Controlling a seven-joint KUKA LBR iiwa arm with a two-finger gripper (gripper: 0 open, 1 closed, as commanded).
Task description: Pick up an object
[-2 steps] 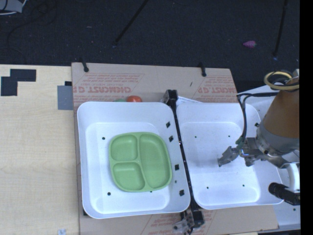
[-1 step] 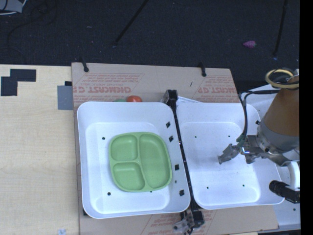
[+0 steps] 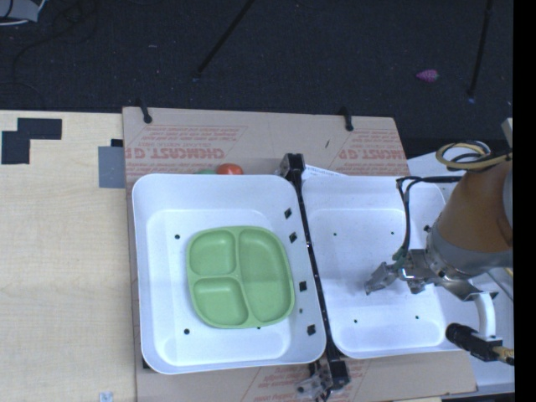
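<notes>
A light green plate [image 3: 240, 275] with three compartments lies flat in the left white bin [image 3: 159, 224]. My gripper [image 3: 381, 280] hangs low over the floor of the right white bin [image 3: 352, 224], toward its right half, pointing left. Nothing shows at its tip. The grey arm with its orange band [image 3: 477, 216] comes in over that bin's right wall. About 170 pixels and the divider between the bins separate the gripper from the plate.
A small red object [image 3: 229, 170] sits just behind the left bin's back wall on the cardboard sheet [image 3: 251, 145]. A black clamp strip [image 3: 306, 258] runs between the bins. Cables [image 3: 461, 152] lie at the right, and a wooden bench top [image 3: 59, 266] at the left.
</notes>
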